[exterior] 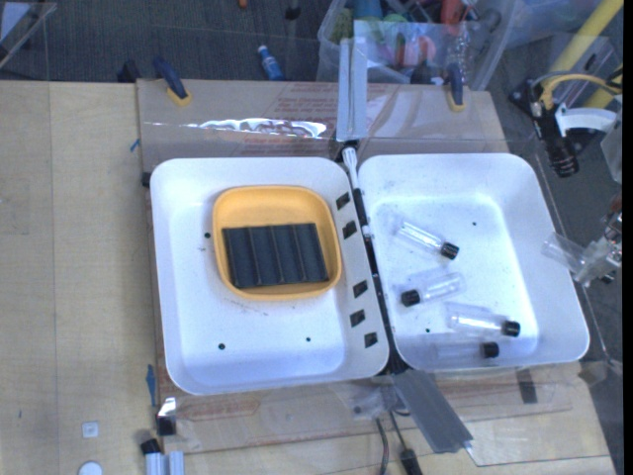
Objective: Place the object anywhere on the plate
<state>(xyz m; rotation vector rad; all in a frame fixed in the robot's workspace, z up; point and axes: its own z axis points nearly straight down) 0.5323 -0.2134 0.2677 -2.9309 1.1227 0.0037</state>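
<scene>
A yellow square plate sits in the left white bin. A dark grey ridged slab lies flat on the plate and covers most of its floor. Several clear tubes with black caps lie in the right white bin, among them one near the middle, one below it and one at the front right. My gripper hangs at the far right of the view, just outside the right bin's right rim, with nothing seen in it. It is pale and partly cut off by the edge of the view.
A black divider strip with clips runs between the two bins. Behind the bins stand a clear box of colourful items and clamps. Cables and a connector hang at the back right. Wooden bench lies to the left.
</scene>
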